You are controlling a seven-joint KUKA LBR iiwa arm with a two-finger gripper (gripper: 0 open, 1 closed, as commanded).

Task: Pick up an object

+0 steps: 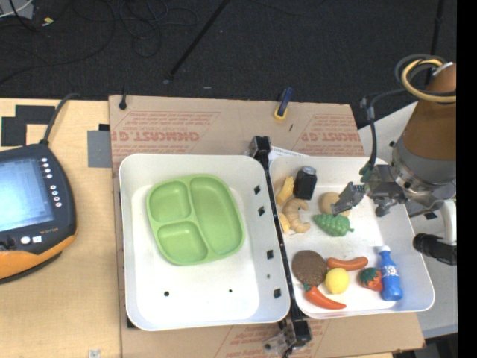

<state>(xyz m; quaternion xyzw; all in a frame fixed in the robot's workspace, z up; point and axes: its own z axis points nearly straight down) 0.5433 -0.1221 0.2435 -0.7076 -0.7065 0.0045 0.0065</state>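
glossy plastic green tray (195, 218), matt cardboard (223, 129)

I am watching through one fixed camera that is looking down at a slant from above the bench, facing the two shallow white plastic bins (195, 308) lying side by side on brown printed cardboard (186, 129). It is sitting far enough back to be taking in both bins whole, a grey handheld screen pendant (33, 203) at left, and what seems dark floor beyond.

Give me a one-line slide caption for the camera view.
KUKA arm's gripper poised above the right bin of toy food, beside a green divided plate in the left bin.
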